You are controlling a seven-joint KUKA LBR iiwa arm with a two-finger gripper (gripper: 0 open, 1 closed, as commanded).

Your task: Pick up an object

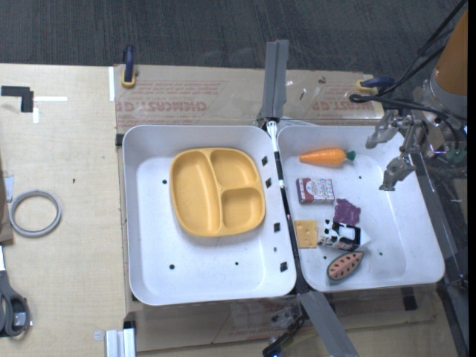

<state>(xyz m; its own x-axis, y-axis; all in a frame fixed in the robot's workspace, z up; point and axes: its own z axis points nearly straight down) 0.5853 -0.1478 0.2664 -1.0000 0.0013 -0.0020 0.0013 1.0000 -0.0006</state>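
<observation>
The right bin (416, 222) holds several small items. An orange toy carrot (325, 156) lies near its far edge, with a small red and white box (316, 190) just below it. A purple grape cluster (346, 212), a yellow cracker square (306, 233), a black and white toy cow (341, 235) and a pink-brown oval piece (345, 265) lie toward the front. My gripper (387, 155) hangs over the bin's far right part, to the right of the carrot. It is open, with nothing between its fingers.
The left bin (149, 259) holds a yellow divided plate (218, 190). A grey tape ring (33, 213) and scissors (11, 314) lie on the bench at far left. Clamps (129, 65) (375, 85) sit behind the bins. A metal bar (275, 80) runs between them.
</observation>
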